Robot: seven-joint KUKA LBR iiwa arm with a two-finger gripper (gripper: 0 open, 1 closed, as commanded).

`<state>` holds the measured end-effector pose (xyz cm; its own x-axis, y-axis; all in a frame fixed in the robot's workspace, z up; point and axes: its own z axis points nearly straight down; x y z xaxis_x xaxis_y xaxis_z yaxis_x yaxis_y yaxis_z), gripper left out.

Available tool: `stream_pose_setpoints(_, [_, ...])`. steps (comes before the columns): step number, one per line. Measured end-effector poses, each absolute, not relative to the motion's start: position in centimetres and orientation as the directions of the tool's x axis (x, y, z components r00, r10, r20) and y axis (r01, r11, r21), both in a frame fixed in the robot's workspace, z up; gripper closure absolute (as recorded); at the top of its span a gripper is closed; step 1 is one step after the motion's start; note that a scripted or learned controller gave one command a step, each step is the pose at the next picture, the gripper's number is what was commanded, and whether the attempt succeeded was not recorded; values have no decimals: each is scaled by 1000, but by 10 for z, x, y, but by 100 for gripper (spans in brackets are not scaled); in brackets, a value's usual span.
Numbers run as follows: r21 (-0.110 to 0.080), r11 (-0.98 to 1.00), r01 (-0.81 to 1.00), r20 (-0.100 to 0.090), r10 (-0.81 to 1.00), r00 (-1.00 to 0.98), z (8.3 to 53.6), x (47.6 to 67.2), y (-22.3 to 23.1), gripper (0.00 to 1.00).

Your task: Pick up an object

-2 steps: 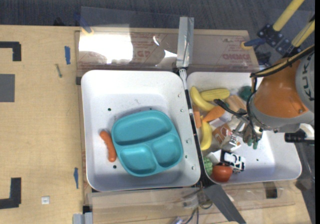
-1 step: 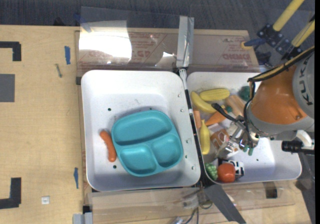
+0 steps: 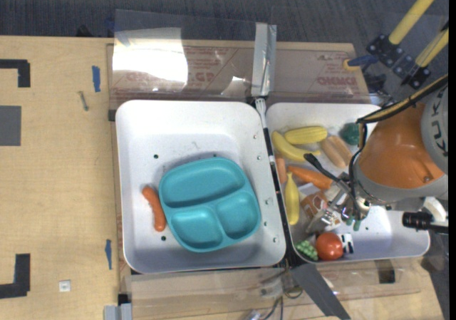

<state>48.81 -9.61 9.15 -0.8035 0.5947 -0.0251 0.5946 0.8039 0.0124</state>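
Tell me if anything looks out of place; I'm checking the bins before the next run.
One thing stands out: an orange sausage-shaped toy lies alone on the floor of the left white bin, beside the teal divided plate rather than on it, while the other toy foods sit piled in the right white bin.
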Motion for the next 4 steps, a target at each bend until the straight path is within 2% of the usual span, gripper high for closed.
stream_pose_setpoints(1, [8, 699, 715, -11, 715, -699, 90, 561, -94, 0])
stream_pose_setpoints(2, [13, 702, 712, -19, 712, -702, 102, 564, -93, 100])
stream_pose_setpoints(3, [11, 702, 712, -18, 712, -702, 102, 564, -93, 0])
stream_pose_setpoints(4, [20, 640, 768, -25, 768, -640, 91, 512, -99, 0])
